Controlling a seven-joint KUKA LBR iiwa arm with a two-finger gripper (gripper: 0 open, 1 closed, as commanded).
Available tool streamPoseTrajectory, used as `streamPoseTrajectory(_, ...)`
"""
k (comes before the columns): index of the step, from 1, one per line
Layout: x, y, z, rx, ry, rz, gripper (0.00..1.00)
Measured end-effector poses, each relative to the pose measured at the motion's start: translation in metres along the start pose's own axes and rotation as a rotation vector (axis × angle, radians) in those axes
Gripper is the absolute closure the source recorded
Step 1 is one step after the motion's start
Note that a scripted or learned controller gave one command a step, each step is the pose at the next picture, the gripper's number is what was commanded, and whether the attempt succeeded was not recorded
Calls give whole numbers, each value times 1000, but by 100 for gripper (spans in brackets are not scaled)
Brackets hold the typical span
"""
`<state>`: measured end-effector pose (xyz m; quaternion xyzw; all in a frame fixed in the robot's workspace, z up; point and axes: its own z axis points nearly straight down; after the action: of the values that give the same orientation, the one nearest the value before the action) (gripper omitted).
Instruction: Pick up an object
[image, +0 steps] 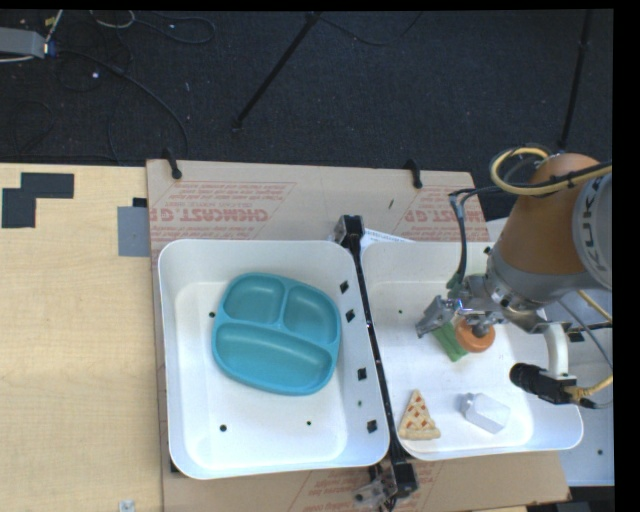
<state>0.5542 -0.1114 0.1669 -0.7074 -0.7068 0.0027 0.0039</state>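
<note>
In the right bin my gripper hangs low over a green block and an orange round piece that lie together near the bin's middle. The metal fingers sit right above these two pieces and hide part of them. A pizza-slice toy lies near the front wall of the right bin. A small grey-white block rests to its right.
The left bin holds a teal divided plate. A black divider runs between the bins. The arm's grey and orange wrist stands over the right bin's right side, with cables and a black connector near its edge.
</note>
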Motion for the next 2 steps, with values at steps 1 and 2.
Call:
streamPoseTrajectory(1, 3, 1, 44, -1, 0, 0, 0)
streamPoseTrajectory(2, 1, 1, 32, -2, 0, 4, 100)
